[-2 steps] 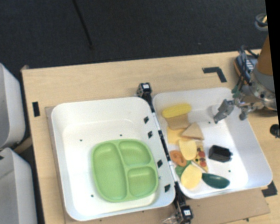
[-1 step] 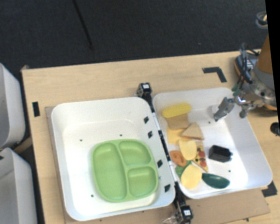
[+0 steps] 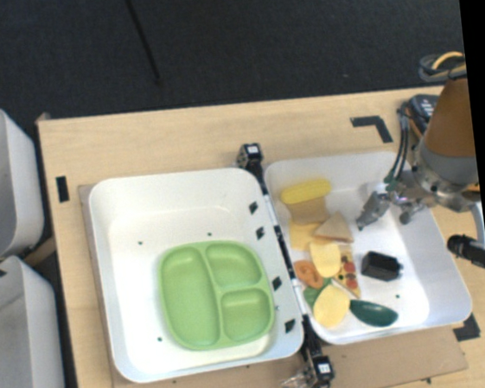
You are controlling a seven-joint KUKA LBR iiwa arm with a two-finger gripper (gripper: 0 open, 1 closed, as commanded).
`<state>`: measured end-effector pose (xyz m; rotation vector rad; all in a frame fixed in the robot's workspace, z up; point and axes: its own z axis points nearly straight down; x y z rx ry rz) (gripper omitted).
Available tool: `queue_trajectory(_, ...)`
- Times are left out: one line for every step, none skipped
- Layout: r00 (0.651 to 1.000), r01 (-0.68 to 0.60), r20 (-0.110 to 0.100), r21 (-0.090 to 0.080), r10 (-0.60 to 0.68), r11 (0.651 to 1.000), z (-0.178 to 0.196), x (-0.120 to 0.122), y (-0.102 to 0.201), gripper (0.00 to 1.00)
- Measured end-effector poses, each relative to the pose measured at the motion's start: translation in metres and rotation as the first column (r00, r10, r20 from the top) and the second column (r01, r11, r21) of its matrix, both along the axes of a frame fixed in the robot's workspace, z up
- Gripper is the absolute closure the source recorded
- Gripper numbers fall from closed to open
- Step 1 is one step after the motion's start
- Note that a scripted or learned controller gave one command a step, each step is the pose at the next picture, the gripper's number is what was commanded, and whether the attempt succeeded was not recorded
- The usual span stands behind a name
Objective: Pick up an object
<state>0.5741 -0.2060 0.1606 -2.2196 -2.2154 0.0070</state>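
**Over the right bin: pincer hovering above crowded toys**

Above the right bin (image 3: 436, 293), your pincer (image 3: 385, 207) hangs with fingers spread, holding nothing. Nearest are the tan wedge (image 3: 336, 227) and black block (image 3: 379, 265). Tightly packed food pieces could make you nudge neighbours or pinch two.

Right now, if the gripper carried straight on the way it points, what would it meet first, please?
The gripper points left and slightly down across the right bin. Going straight on, it would probably meet the tan wedge first, then the yellow pieces beyond it. Its height above them is unclear from this view.
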Motion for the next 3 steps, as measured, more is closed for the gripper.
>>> queue_trajectory(1.000, 0.002, 0.002, -0.001, -0.002, 1.000, -0.055, -0.001, -0.001, 0.00)
queue_trajectory(1.000, 0.005, 0.005, -0.002, -0.005, 1.000, -0.043, 0.001, -0.002, 1.00)
queue_trajectory(1.000, -0.004, 0.011, -0.003, 0.005, 1.000, 0.014, 0.005, 0.004, 1.00)
